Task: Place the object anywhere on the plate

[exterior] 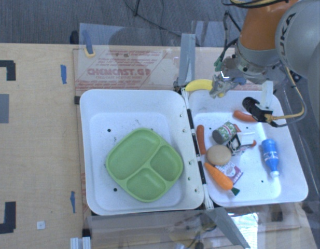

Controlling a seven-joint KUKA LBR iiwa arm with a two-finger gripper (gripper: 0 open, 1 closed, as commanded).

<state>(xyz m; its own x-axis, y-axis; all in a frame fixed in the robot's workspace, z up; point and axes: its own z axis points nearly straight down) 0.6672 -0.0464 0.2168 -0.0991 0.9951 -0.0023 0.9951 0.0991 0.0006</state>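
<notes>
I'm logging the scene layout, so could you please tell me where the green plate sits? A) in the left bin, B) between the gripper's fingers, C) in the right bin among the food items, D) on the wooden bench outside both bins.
A: the plate lies flat in the left bin, while the carrot and bottle share the right bin.

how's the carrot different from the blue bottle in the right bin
The carrot is orange and tapered, lying slantwise near the bin's front left; the blue bottle is blue with a white cap, lying nearly lengthwise toward the right. The carrot touches other items; the bottle lies apart. Both lie flat.
</notes>
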